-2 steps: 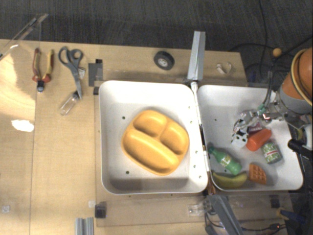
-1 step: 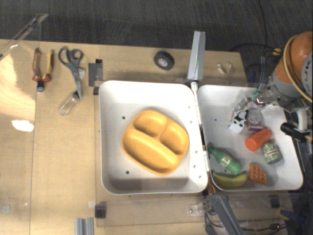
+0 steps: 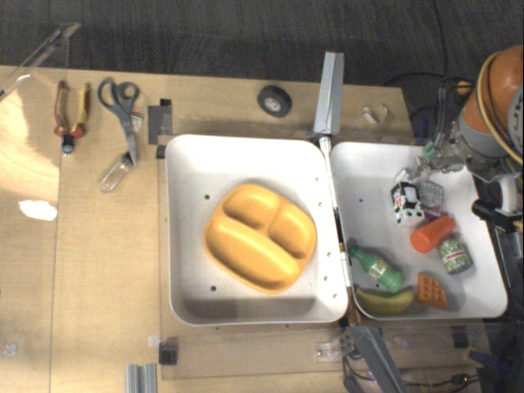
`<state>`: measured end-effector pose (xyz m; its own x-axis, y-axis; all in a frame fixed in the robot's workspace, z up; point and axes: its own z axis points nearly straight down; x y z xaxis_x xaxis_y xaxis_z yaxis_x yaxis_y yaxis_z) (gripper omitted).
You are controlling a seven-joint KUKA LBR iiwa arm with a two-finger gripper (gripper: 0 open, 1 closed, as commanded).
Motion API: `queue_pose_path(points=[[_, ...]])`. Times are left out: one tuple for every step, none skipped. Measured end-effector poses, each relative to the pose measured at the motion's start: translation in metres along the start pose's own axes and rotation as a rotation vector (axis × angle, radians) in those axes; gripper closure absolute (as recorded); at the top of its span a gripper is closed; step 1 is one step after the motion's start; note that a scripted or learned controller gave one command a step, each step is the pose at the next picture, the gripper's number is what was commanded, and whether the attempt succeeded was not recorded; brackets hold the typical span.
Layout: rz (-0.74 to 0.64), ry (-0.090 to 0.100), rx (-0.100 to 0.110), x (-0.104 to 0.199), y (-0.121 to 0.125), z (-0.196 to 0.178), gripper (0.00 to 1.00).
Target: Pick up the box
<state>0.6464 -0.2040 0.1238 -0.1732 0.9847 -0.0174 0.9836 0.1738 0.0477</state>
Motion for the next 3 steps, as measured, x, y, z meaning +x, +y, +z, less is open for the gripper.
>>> queue_pose_path(points=[[0.000,0.000,0.000,0.000,0.000,0.000,0.00],[0.322,0.005,0.001,0.005,-0.016,0.015,0.00],[0.315,0.002,-0.012,0.006,-0.011,0.001,1.00]])
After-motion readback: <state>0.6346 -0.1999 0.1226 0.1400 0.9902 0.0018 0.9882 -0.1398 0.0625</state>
